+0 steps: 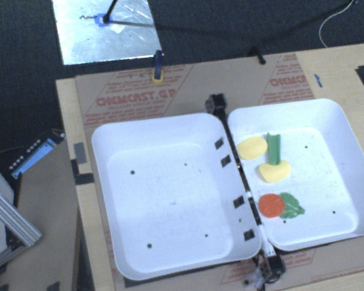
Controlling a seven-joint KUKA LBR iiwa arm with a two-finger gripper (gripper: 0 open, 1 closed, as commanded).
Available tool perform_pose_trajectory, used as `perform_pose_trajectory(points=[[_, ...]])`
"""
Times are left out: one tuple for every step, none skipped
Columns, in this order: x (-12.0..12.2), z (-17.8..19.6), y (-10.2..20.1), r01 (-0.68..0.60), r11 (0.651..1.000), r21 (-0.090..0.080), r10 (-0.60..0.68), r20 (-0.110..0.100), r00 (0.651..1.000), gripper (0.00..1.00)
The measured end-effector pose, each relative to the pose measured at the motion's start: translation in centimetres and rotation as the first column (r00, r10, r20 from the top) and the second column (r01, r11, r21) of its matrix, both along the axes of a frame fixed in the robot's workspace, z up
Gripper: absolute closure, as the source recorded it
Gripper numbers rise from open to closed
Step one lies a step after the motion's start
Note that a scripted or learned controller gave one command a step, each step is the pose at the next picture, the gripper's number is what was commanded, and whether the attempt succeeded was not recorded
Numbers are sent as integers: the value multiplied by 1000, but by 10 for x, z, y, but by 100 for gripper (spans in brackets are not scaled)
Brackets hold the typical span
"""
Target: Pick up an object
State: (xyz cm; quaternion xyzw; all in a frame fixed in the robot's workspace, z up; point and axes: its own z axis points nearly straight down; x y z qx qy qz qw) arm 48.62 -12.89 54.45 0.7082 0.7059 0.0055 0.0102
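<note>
1. Two shallow white bins are seen side by side on a printed cardboard sheet (134, 95), which is laid on the tabletop (43, 266).
2. The left bin (120, 206) is marked by a few small dark dots on its floor.
3. All the loose objects are gathered in the right bin (340, 171), in its left half, close to the wall shared with the other bin.
4. A yellow rounded piece (251, 147) is found nearest the far side, with a green stick (274, 148) lying just beside it on its right, tilted slightly from the bin's long axis.
5. A second yellow piece (274, 172) is placed below these, at or touching the lower end of the green stick.
6. Nearer the front, a red round piece (270, 205) is seen touching a green leafy piece (292, 207) on its right.
7. Several small black clips (225, 161) are spaced along the seam between the bins.
8. A silvery sheet (105, 23) is laid on the dark floor beyond the tabletop.
9. Whether the claw is spread or pressed together cannot be told.
</note>
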Motion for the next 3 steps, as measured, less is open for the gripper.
perform_pose_trajectory(points=[[-1,-210,125,-15,1000,10,15,-36,999,100],[1,-121,105,-6,1000,6,6,-10,1000,100],[0,-152,11,5,1000,3,-5,-22,1000,100]])
